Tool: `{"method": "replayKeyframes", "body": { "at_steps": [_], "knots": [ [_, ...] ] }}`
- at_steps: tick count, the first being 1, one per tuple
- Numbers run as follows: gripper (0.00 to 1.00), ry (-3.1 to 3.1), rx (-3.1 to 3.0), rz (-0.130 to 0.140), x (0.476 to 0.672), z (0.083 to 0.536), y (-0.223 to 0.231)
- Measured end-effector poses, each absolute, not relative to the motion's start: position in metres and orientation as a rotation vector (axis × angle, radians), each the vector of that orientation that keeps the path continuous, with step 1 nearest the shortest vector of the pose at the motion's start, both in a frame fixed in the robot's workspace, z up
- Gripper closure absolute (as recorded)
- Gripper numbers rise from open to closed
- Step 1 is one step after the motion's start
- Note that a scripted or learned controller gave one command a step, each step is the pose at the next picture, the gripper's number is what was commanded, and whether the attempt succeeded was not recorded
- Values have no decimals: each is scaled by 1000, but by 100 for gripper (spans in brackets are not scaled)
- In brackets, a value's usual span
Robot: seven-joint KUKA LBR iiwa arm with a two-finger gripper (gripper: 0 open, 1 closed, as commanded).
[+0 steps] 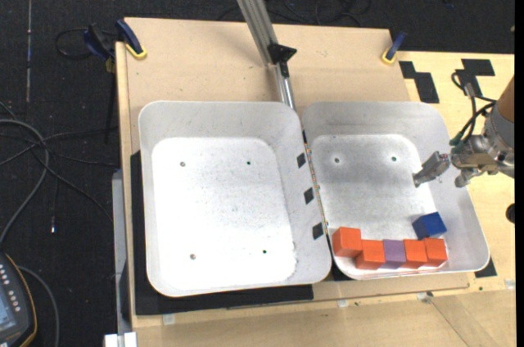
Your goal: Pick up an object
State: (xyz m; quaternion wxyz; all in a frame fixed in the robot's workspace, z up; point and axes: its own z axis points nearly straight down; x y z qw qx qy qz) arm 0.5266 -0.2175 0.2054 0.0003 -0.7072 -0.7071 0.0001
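Two shallow white bins are seen side by side on the desk (344, 51). The left bin (164, 124) carries only speckling on its floor; the right bin (426, 120) holds all the blocks, which are gathered along its 6 o'clock wall. A row is formed there: an orange block (347, 240) at the 9 o'clock end, a second orange block (372, 253) touching it, a purple block (395, 252), then two more orange blocks (426, 251) pressed together at the 3 o'clock end. A blue block (429, 225) lies just behind that end of the row, turned at an angle. The packing against the wall is judged to come from the sloped rim, against which loose pieces tend to settle.

The end effector (442, 168) is held over the 3 o'clock side of the right bin, its arm entering from 3 o'clock. One grey finger (429, 169) is seen reaching toward 9 o'clock, but the spread of the fingers cannot be told from this slant. Nothing is seen between them.

The blue block lies near the end effector, toward 6 o'clock, with bare bin floor between the two. Being apart from the wall, it is judged the easiest target; the row blocks are flanked by neighbours and the rim, leaving little room for fingers.
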Motion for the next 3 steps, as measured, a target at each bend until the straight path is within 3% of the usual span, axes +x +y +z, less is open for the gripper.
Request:
{"method": "replayKeyframes", "body": {
  "at_steps": [1, 2, 3],
  "knots": [
    [0, -2221, -2223, -3, 499, 95, -224],
    [0, -2225, -2225, -3, 491, 97, -225],
    [100, -2226, -2226, -5, 492, 107, -225]
  ]
}}
